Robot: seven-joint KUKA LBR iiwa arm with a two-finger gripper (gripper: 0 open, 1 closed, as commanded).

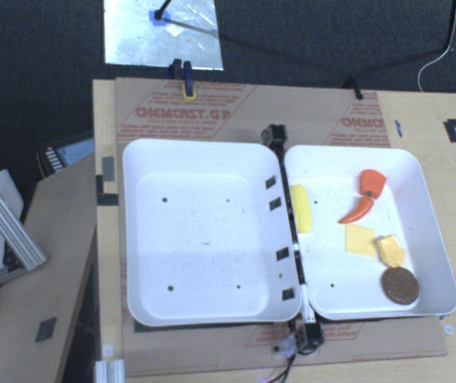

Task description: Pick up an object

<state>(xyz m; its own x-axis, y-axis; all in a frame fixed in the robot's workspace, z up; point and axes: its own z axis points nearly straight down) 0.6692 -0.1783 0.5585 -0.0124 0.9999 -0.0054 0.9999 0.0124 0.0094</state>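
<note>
Lying loose in the right-hand shallow white bin [431, 214], probably scattered as pick targets, were a yellow corn cob [300, 207], an orange carrot-like piece [365, 194], pale cheese-like wedges [361, 241] and a brown disc [400, 285]; the pincer's state could not be told.

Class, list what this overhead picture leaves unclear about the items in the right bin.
- Brown disc: too small to identify, camera view.
- Yellow lump overlaps the pale yellow slab, hiding that corner.
- Orange piece: blur hides whether it is one part or two.
</note>
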